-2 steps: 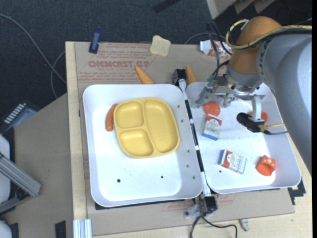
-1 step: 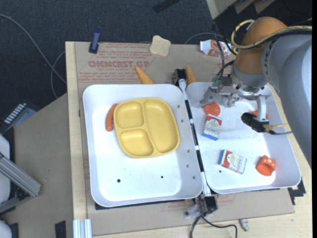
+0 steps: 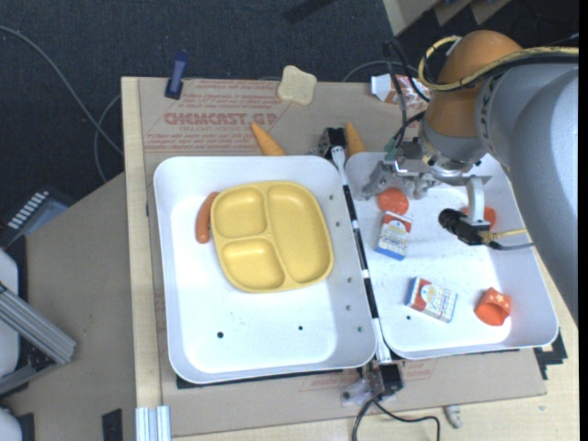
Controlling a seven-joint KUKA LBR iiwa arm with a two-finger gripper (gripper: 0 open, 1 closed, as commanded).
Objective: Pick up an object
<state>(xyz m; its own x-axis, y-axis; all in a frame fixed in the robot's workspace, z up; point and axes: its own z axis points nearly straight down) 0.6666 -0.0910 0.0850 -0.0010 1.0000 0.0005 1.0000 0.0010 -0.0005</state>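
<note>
Arm enters from the right, orange band above the wrist; tool (image 3: 415,175) sits low over the back part of the right bin (image 3: 528,324). Cannot tell how far the tool is open, and nothing is visibly held in it.

Round red-orange object (image 3: 394,199) lies just in front of the tool, touching or nearly touching it. Small white and blue carton (image 3: 394,237) lies just beyond that, nearer the front. Second small carton (image 3: 432,299) lies further toward the front of the same bin, and an orange piece (image 3: 493,307) is off to its right.

Left of the tool, across the divider, left bin (image 3: 193,338) carries a yellow divided plate (image 3: 272,235) with a sausage (image 3: 203,219) against its far edge.

Behind the bins on the desk (image 3: 83,274): carrot (image 3: 267,140) and bread slice (image 3: 297,84)
</note>
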